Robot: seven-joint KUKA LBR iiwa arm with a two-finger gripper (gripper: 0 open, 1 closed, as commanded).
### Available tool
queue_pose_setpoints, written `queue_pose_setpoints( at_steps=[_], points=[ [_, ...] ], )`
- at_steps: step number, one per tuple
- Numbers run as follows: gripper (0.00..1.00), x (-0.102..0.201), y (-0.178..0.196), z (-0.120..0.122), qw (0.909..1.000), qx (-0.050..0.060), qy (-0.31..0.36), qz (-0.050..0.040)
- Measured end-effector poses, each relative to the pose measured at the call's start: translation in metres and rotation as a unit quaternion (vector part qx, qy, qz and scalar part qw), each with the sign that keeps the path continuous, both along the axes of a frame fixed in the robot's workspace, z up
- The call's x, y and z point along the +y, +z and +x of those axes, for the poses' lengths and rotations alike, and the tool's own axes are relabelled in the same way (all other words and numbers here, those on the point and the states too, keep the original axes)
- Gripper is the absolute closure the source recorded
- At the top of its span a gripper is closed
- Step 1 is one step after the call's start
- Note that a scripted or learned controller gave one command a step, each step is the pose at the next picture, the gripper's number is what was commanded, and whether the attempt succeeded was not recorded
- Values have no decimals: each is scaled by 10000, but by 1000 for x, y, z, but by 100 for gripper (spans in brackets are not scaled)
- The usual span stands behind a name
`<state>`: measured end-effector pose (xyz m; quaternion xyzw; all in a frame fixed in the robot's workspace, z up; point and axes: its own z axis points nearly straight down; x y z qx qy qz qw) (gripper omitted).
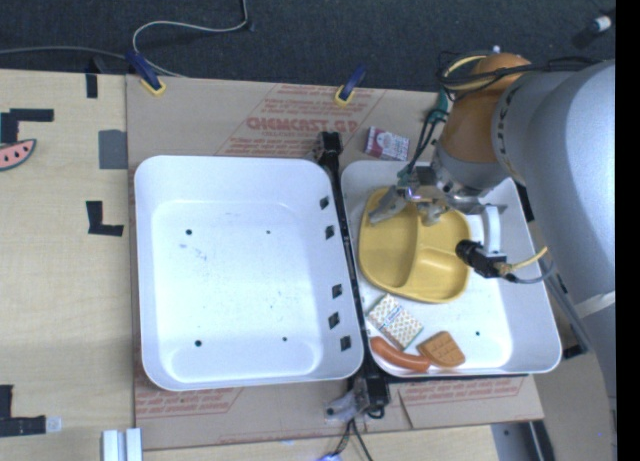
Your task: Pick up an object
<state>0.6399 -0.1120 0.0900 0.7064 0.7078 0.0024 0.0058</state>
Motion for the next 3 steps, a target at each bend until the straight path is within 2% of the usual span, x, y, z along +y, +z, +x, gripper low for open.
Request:
queue_pose_setpoints(
  at_steps=[1, 2, 3],
  points=[
    [0, -4, -3, 27, 9999, 119, -1, 7],
    [100, -5, 10, 30, 10000, 42, -2, -21],
    [0, -4, 8, 29, 10000, 50, -3, -22]
  ],
)
